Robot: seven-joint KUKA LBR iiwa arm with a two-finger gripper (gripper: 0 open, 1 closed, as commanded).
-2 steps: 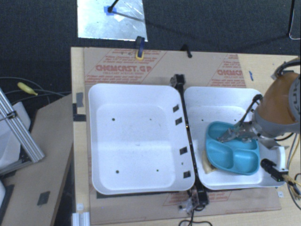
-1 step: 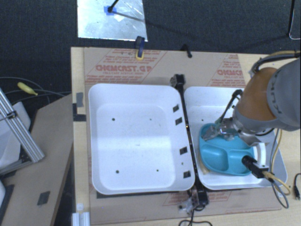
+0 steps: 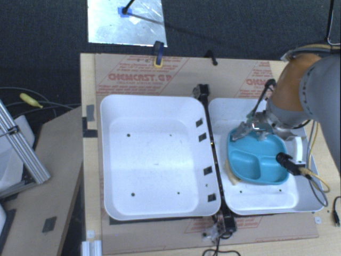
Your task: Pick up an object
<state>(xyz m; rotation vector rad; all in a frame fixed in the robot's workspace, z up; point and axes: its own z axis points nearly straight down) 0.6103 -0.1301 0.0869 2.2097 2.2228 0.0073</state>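
A: Where does the object sit?

B: The blue divided dish [image 3: 259,164] lies in the right bin [image 3: 234,196], toward its middle. The left bin [image 3: 154,159] is beside it on the counter [image 3: 144,76].

A: And the arm?

B: The grey arm [image 3: 319,89] reaches in from the right, its orange band [image 3: 290,84] above the wrist. The gripper [image 3: 250,129] is low over the dish's far rim, at or just beside the edge. Whether it is released or clenched, the view does not tell; the metal parts there blur together.

A: So nothing is lifted?

B: The dish looks flat on the bin floor, so the pick seems not yet made.

A: How should it go about the grasp?

B: Probably by pinching the rim, one side inside the compartment and one outside the wall. The dish is too broad to span whole. A hold near a corner would likely tip it, so a spot on a straighter stretch of rim seems better, followed by a slow, straight lift.

A: What is it made of?

B: It looks like smooth, glossy plastic, rounded at the corners, with a raised ridge splitting it into compartments. Slick walls could slip out of a light pinch. The bins are shallow, white and smooth with a few small dark dots, and the counter beneath shows brown printed cardboard.
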